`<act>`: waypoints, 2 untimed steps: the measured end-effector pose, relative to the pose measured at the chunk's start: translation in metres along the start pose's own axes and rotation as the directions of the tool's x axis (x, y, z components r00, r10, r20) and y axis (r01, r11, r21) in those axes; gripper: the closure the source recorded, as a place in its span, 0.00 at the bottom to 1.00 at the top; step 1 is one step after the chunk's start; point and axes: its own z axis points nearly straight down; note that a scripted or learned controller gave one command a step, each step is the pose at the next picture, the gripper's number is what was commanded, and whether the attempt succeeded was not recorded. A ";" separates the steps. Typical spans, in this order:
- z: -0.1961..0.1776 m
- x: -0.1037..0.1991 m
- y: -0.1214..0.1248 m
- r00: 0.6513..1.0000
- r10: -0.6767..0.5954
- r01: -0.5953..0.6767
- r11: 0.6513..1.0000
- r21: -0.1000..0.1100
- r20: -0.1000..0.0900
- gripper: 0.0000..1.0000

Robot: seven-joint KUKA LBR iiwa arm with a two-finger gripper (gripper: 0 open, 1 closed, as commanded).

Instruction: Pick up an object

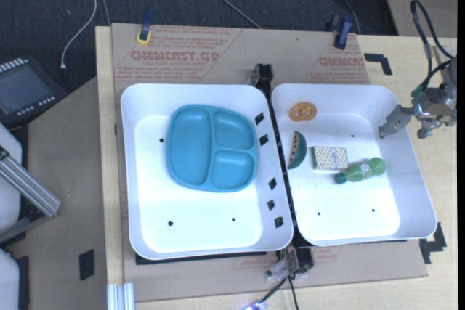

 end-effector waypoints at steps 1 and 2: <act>-0.008 0.001 0.003 1.000 -0.004 0.004 1.000 -0.014 0.004 0.00; 0.046 0.011 -0.001 1.000 -0.004 0.004 1.000 -0.008 0.001 0.00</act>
